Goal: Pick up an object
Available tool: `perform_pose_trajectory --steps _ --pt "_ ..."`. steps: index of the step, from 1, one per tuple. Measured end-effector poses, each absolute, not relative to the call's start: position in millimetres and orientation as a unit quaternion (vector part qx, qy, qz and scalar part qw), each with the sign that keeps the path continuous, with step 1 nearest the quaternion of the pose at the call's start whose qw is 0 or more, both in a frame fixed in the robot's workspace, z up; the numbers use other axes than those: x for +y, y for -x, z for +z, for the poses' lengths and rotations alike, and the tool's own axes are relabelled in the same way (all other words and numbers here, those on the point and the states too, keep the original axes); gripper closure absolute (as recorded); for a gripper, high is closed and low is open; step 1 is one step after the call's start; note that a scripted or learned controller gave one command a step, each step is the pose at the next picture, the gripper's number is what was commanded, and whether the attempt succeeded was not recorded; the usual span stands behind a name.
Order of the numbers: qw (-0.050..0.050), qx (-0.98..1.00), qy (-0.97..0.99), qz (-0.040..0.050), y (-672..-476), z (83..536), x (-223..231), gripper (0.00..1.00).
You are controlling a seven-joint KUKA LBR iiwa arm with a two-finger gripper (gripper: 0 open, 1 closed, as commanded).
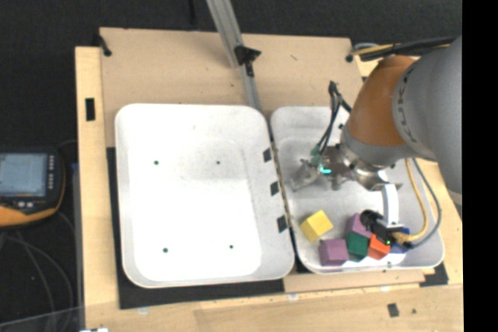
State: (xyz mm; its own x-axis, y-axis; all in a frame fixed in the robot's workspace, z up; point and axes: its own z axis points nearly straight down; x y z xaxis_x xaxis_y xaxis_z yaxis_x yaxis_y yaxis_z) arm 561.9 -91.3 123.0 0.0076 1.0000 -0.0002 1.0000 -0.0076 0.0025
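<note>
Hovering above the right shallow white plastic bin, the grey 2-finger gripper sits just up from the small yellow cube; can't tell its jaw state. Purple cube beside yellow.

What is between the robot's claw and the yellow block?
Nothing: in the camera view, bare white bin floor separates the gripper from the yellow block.

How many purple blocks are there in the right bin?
2. One purple block lies near the front wall of the right bin, below the yellow block. The other sits right of it, beside the green block. The arm may hide more.
</note>
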Motion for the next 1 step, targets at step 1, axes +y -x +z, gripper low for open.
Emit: perform_pose_trajectory --steps 1 --pt "0.001 0.704 -0.710 0.0010 -561.9 123.1 -91.3 0.00"
